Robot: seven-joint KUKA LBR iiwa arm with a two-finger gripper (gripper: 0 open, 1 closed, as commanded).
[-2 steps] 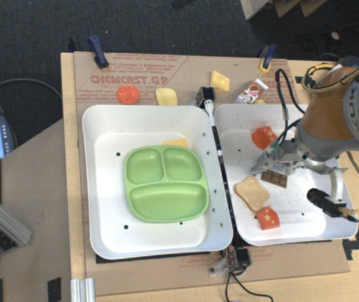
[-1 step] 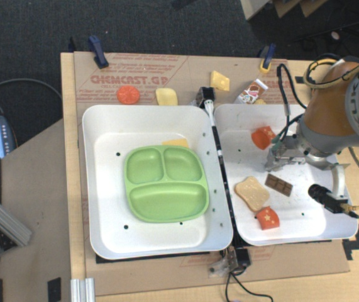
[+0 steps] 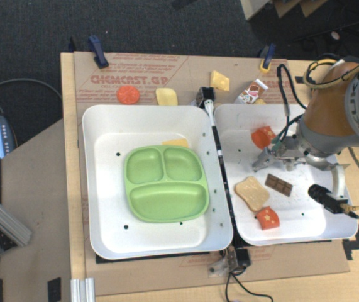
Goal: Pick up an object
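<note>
My gripper (image 3: 268, 156) is low inside the right bin (image 3: 305, 231), reaching in from the right under the grey and orange arm (image 3: 333, 115). A red toy vegetable (image 3: 262, 136) lies just above and left of it, close to the gripper's tip. Below the gripper lie a brown chocolate bar (image 3: 278, 184) and a slice of toast (image 3: 252, 192). A small red piece (image 3: 268, 218) sits nearer the front of the bin. I see nothing held in the gripper.
The left bin (image 3: 100, 168) holds a green divided plate (image 3: 165, 182) with a yellow slice (image 3: 175, 143) behind it. On the board behind the bins lie an orange disc (image 3: 127, 95), a yellow piece (image 3: 166, 96), a cheese wedge (image 3: 219, 80) and a small carton (image 3: 250, 93). Black cables (image 3: 286, 99) hang by the arm.
</note>
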